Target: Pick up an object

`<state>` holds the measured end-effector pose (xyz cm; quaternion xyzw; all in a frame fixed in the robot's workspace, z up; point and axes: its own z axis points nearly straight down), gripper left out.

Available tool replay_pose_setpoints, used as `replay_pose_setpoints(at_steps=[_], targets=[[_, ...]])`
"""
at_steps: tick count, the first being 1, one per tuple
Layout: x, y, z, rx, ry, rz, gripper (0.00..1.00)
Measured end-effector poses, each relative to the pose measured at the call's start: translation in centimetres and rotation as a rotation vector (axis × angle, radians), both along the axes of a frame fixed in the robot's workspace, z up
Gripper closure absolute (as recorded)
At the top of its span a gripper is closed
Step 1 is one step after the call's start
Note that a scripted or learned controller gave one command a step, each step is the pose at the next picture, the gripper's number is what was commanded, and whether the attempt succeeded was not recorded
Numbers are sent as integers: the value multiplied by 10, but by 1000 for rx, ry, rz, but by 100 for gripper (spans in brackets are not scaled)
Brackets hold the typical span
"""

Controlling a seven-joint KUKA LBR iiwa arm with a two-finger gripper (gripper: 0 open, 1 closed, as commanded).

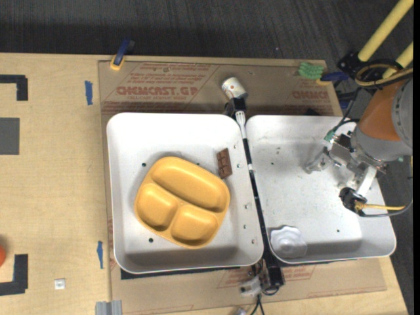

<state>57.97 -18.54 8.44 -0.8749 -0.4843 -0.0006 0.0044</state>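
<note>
— Lettering on the brown board (157, 87) behind the bins: red, worn, only partly legible, maybe "CHEMCAST GP".

— Contents of the left bin (125, 176)?

— Yellow divided tray (182, 201), three compartments, tilted; small brown block (224, 163) just beside it near the right wall.

— Right bin (377, 241)?

— Clear plastic cup (289, 241) at the near-left corner. Gripper (315, 164) low over the bin's middle, well apart from the cup, nothing seen between the fingers (310, 167). Spread or closed, impossible to say.

Grey arm (401, 120), orange band — metallic tool (319, 163), yellow cable
</note>
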Motion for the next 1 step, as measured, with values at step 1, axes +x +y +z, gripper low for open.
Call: replay_pose_setpoints(at_steps=[1], targets=[[36,29,0,-9,-7,334,0]])
